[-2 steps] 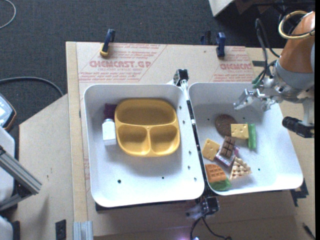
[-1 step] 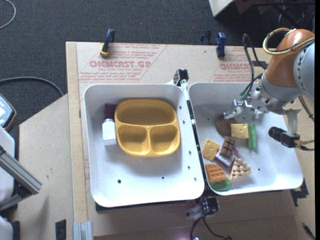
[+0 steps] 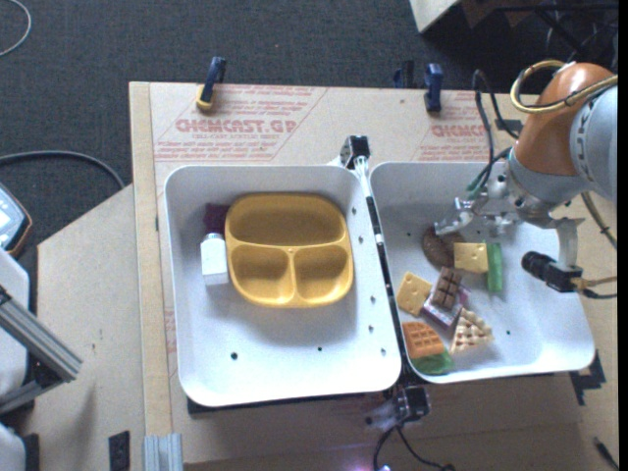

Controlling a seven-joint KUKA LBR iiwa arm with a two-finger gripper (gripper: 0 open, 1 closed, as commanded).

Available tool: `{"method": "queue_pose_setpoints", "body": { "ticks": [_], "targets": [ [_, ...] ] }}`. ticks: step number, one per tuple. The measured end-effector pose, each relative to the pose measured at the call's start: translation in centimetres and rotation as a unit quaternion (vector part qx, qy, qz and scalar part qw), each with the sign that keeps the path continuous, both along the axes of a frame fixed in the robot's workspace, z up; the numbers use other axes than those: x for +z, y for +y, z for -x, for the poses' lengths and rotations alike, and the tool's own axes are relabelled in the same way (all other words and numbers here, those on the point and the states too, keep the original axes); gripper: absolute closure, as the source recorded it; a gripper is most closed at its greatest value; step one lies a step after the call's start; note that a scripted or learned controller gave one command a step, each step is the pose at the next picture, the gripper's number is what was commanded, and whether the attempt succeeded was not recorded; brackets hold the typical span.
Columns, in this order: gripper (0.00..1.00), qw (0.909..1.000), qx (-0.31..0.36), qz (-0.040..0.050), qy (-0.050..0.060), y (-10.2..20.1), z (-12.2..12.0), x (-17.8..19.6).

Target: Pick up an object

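Over right bin [image 3: 549, 346]: gripper [image 3: 469, 222], finger state unreadable, above roughly seven toy food pieces [image 3: 446, 302]. Left bin [image 3: 196, 361]: one yellow divided tray [image 3: 289, 248], one white bottle [image 3: 214, 259].

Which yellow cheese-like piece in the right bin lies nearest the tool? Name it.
The yellow square just below the tool, beside the green stick. The other yellow square lies farther down-left, near the bin divider.
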State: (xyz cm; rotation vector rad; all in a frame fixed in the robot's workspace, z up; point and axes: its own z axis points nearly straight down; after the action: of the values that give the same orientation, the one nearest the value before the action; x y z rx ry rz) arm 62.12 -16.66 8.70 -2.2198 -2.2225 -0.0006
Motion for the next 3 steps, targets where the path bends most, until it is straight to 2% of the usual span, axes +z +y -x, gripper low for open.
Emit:
{"method": "queue_pose_setpoints", "body": {
  "ticks": [1, 3],
  "targets": [
    [1.0, 1.0, 0.0, -0.0002, -0.004, 0.1, -0.2, 1.3],
    [1.0, 1.0, 0.0, 0.0017, -0.004, -0.6, -0.4, 13.9]
  ]
}}
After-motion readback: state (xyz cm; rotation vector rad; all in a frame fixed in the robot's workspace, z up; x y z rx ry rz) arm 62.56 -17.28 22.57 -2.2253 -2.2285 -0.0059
